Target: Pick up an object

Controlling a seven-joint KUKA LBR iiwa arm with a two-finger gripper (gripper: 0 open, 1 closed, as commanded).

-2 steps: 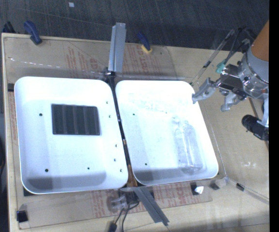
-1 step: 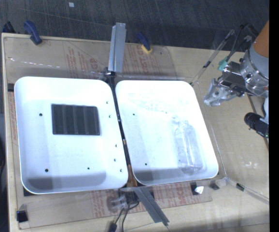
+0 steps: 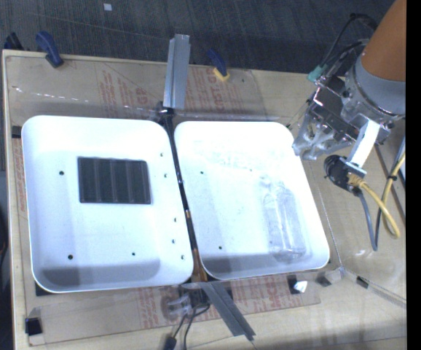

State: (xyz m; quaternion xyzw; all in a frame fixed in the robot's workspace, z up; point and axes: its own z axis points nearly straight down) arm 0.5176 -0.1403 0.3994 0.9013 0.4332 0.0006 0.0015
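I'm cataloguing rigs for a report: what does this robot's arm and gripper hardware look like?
The arm is grey with an orange band above the wrist. Its gripper looks metallic and partly translucent. A white bracket, black cables and a yellow cable hang near it.

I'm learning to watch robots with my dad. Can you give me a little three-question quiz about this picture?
1. True or false: the clear plastic bottle lies in the left bin.
2. What dark thing lies in the left bin? A) ribbed rectangular block B) ball C) spoon
3. Fill in: the gripper hangs over the right bin's far ____ corner.

Key: 1. False, it lies in the right bin. 2. A. 3. Right.
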